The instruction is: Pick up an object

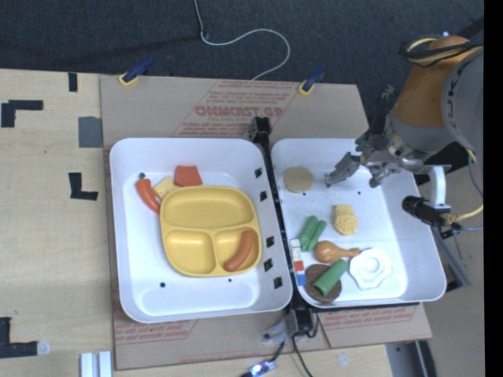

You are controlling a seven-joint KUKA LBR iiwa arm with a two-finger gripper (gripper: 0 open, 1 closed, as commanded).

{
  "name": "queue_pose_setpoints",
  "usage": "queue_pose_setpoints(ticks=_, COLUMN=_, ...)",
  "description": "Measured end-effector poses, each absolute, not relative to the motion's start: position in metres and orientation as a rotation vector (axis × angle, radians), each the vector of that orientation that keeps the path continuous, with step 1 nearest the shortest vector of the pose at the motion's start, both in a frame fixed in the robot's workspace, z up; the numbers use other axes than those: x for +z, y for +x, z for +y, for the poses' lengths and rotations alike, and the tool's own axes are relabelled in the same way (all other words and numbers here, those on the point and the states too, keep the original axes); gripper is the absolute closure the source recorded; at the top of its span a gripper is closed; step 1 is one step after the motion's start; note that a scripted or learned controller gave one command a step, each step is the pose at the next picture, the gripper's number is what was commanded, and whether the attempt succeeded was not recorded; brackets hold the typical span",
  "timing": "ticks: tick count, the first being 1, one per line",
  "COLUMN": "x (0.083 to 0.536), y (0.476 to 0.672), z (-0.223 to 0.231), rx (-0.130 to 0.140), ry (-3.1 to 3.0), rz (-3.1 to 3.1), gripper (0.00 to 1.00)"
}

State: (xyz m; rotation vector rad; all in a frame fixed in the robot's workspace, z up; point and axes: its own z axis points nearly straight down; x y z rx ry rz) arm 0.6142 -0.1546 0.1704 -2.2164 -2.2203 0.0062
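Observation:
My gripper (359,171) hangs open over the back of the right bin (409,234), its two dark fingers (339,170) spread apart with nothing between them. A round tan cookie (298,180) lies just left of the fingers. Below it lie a yellow corn cob (344,219), green beans (312,232), a chicken drumstick (333,250), a fried egg (369,268) and a brown patty (321,283) with a green piece across it.
The left bin (130,210) holds a yellow divided plate (206,230) with a sausage (241,250) in it, plus a carrot (147,195) and an orange block (187,176). A cable runs across the dark floor behind the bench.

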Motion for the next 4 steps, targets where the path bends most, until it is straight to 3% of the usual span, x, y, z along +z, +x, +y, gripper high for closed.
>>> queue_pose_setpoints(ticks=2, x=0.083, y=0.605, z=-0.146, rx=0.004, ry=-2.218, rz=-2.224, gripper=0.00)
queue_pose_setpoints(ticks=3, x=0.095, y=0.606, z=-0.146, rx=0.002, ry=-2.220, rz=-2.225, gripper=1.00)
queue_pose_setpoints(ticks=4, x=0.138, y=0.602, z=-0.141, rx=-0.001, ry=-2.220, rz=-2.223, gripper=1.00)
